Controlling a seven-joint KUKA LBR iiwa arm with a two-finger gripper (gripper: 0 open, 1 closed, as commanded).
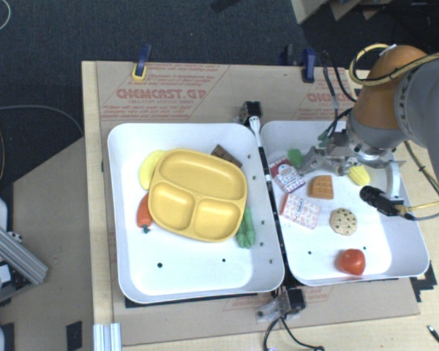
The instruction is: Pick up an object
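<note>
Cracker (321, 187) lay just below gripper (329, 159), in right bin (406, 258), ungrasped. Jaw state could not be told. Approach step judged underway; next called for descent, then closing.

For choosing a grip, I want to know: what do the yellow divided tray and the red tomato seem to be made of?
Yellow divided tray: probably moulded plastic, smooth and slightly glossy, with rounded compartment edges. Red tomato: likely a plastic toy, with an even red colour and a soft shine; the material is not certain.

Grey arm (417, 101) reaching in from right, hand (329, 158) lowered.
</note>
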